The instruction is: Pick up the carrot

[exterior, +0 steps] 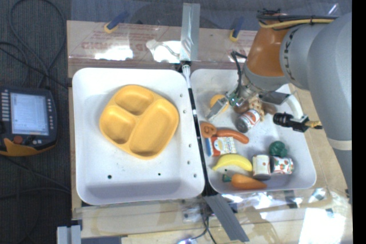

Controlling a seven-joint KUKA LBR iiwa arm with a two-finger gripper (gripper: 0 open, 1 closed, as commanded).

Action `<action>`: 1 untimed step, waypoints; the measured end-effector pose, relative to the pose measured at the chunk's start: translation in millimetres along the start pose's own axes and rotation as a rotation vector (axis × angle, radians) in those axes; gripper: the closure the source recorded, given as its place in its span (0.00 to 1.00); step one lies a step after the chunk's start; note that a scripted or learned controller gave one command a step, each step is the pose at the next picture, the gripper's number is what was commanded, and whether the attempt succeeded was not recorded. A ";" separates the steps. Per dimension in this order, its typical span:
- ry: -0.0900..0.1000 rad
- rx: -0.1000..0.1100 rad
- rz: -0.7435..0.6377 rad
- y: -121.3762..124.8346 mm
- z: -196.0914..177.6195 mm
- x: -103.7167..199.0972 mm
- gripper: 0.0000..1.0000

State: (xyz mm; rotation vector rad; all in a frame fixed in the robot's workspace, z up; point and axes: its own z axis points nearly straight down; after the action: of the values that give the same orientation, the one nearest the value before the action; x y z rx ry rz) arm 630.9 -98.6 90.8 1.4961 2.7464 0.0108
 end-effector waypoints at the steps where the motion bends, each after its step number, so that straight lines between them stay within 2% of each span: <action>1: 0.005 0.011 0.222 18.3 -0.2 -12.9 0.00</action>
State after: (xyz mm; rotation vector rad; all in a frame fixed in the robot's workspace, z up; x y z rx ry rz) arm 653.2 -99.5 91.3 1.7967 2.5730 0.0019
